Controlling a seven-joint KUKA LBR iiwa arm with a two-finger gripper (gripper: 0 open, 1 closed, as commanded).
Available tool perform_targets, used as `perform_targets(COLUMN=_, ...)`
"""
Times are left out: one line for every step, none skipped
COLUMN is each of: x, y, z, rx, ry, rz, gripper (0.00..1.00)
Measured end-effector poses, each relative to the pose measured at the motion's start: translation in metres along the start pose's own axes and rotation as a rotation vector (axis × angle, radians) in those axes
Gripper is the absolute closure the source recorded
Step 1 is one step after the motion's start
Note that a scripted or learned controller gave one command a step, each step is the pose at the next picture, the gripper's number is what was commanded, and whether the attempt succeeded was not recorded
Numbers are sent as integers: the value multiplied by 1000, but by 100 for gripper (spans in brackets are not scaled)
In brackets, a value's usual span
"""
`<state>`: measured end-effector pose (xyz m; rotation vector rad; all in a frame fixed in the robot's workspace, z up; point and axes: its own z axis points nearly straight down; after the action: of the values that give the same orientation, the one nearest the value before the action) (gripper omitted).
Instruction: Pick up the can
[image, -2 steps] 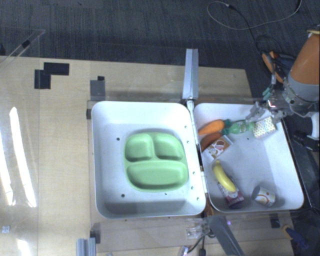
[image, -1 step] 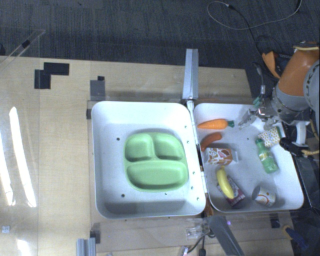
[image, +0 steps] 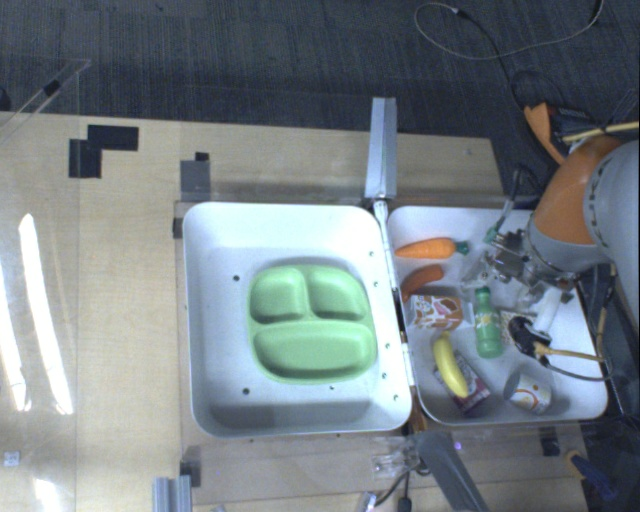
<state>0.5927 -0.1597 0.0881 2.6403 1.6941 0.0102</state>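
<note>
Slanted overhead view of a bench with two white bins side by side. The left bin (image: 210, 300) holds a green divided tray (image: 310, 322). The right bin (image: 590, 400), at the right of the frame, is cluttered.

What I take to be the can (image: 437, 312) lies on its side near the right bin's left wall, its label red, brown and white. Its long axis seems to run roughly left to right across the frame. A carrot (image: 428, 248) and a dark red sausage-shaped item (image: 422, 278) lie just above it. A banana (image: 450, 366) is below it and a green bottle (image: 487, 325) stands just to its right.

My arm enters from the right. The gripper (image: 502, 262) hangs over the bin's upper middle; I cannot tell whether it is apart or together, and I see nothing in it.

So the can lies below and to the left of the gripper, with the bottle close beside that path.
</note>
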Motion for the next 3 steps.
perform_targets(x=-43, y=0, z=-44, rx=4, ry=-3, rz=29, gripper=0)
perform_targets(x=-34, y=9, z=0, rx=1, ry=2, rz=31, gripper=0)
perform_targets(x=-41, y=-7, z=-1, rx=-1, ry=4, rz=59, gripper=0)
